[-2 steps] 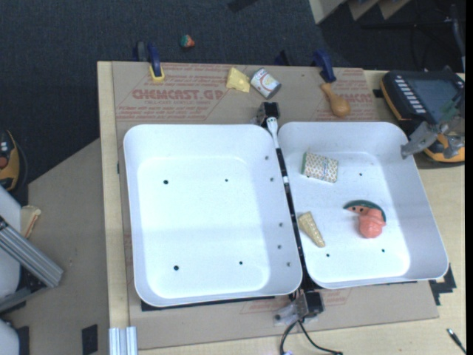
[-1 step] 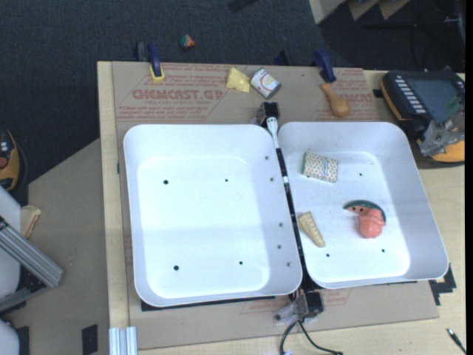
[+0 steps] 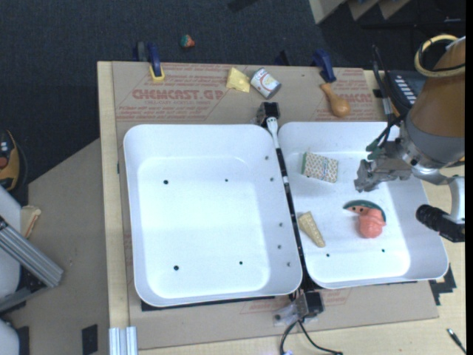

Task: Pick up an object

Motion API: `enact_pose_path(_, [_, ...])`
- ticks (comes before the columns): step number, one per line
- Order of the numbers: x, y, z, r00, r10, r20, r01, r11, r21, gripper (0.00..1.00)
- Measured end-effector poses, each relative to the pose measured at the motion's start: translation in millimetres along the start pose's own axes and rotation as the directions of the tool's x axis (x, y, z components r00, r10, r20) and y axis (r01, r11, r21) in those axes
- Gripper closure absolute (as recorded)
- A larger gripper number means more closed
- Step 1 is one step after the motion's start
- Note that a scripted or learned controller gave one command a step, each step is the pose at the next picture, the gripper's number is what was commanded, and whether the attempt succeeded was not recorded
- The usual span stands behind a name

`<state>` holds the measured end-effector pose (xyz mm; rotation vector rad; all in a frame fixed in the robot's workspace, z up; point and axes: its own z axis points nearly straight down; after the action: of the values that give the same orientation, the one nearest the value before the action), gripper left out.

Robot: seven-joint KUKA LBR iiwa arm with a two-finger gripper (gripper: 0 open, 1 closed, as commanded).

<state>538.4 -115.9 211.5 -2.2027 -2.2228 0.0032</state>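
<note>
Two shallow white bins sit side by side on the bench [image 3: 111, 198], and we see the left bin [image 3: 199, 213] bare of objects while the right bin [image 3: 414, 261] carries three things. The arm [image 3: 443, 109] comes in from the right, its orange band broad above the grey wrist, and its gripper [image 3: 369, 177] hangs over the upper right part of the right bin. The claw is small and dark against the white floor, so we cannot tell how far it is open, and we see nothing caught in it. Below the gripper and apart from it lies a pink and red object with a green edge [image 3: 367, 219], perhaps a toy fruit. To the gripper's left rests a small patterned packet [image 3: 320, 166]. Lower, near the wall shared by the bins, lies a pale cone [image 3: 312, 229], tilted. Behind the bins, on the brown board, we count a yellow wedge [image 3: 238, 80], a small white carton [image 3: 265, 83] beside it, and a tan pear-shaped piece [image 3: 336, 101].
</note>
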Motion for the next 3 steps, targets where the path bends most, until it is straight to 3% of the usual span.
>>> enact_pose_path(1, [-67,33,-225,1.000,0.011,0.017,-0.010,0.999,-0.033,1.00])
enact_pose_path(2, [-55,-10,-154,1.000,0.011,0.005,-0.011,1.000,-0.004,1.00])
enact_pose_path(3, [-36,-58,-330,1.000,0.007,0.013,-0.006,0.999,-0.033,1.00])
